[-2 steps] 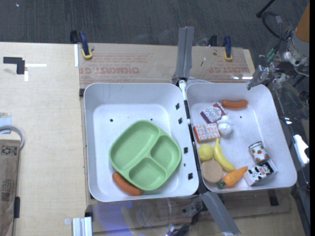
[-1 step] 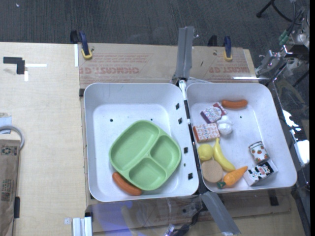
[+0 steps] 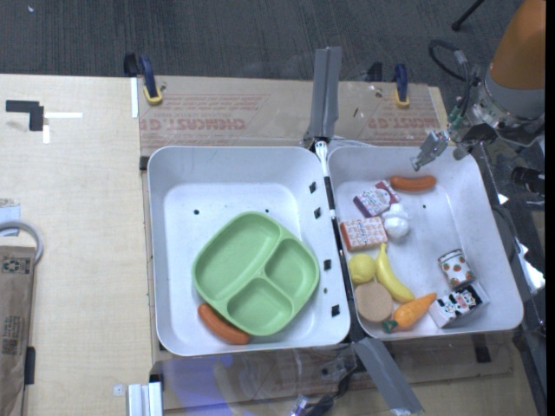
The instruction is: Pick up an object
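From my seat I see the arm [image 3: 519, 50] coming in at the upper right of the frame, its orange band partly cut off by the top edge. The jaws [image 3: 430, 152] hang over the upper right rim of the right bin [image 3: 486, 189]; they are small and dark against clutter, and I cannot tell whether they are spread or pressed together. Nothing shows between them.

The right bin holds the things to pick. A sausage [image 3: 413, 182] lies just below the jaws. Left of it sits a small pink carton [image 3: 375, 199], its print too small to read, with a white ball [image 3: 396, 224] just beside it and a checkered packet [image 3: 362, 232] below. Lower down are a lemon [image 3: 362, 269], a banana [image 3: 393, 276], a round tan biscuit [image 3: 375, 302] and a carrot [image 3: 414, 311]. At the lower right stand a can [image 3: 454, 268] with red spots and a black-and-white carton [image 3: 456, 305]; I can read neither label.

The left bin [image 3: 173, 232] holds a green divided plate [image 3: 256, 273], and a second sausage [image 3: 224, 324] lies partly tucked under its lower left edge.

Behind the bins a cardboard sheet [image 3: 217, 111] is clamped to the table [image 3: 69, 232]; its red printing is upside down and I read it only as something like "CHEMCO". At the left edge a brown paper bag [image 3: 16, 302] with a recycling mark is cut off.
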Motion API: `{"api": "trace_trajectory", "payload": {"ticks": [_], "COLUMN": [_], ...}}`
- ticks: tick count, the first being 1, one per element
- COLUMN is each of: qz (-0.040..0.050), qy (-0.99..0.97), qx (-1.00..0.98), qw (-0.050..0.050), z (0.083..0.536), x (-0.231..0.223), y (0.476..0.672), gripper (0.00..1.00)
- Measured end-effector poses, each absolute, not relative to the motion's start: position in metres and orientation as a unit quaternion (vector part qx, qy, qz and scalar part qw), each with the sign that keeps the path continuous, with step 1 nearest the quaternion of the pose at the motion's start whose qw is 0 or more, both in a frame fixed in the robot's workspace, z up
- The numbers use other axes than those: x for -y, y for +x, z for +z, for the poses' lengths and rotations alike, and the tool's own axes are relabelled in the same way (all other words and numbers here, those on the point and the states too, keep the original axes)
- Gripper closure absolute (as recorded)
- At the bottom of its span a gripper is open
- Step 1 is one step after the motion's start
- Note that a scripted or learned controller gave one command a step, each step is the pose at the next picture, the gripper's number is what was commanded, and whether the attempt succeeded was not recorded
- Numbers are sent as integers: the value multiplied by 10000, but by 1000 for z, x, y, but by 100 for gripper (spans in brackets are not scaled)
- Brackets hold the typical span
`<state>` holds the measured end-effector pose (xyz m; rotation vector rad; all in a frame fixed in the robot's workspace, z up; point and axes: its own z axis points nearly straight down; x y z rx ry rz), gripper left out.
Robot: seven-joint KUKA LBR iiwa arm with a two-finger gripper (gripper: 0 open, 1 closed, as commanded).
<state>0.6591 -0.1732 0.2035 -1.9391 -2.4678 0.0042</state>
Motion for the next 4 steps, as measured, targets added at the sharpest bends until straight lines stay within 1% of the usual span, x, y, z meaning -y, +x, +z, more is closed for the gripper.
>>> {"api": "trace_trajectory", "payload": {"ticks": [1, 2, 3, 4], "qz": [11, 7, 2, 3], "qy": [-5943, -6230, -5924, -5512], "qx": [8042, 7822, 8056, 8344], "qw": [12, 24, 9, 20], "z": [145, 89, 126, 89], "x": [197, 195, 222, 201], "y": [654, 509, 542, 495], "gripper": [0, 0, 0, 0]}}
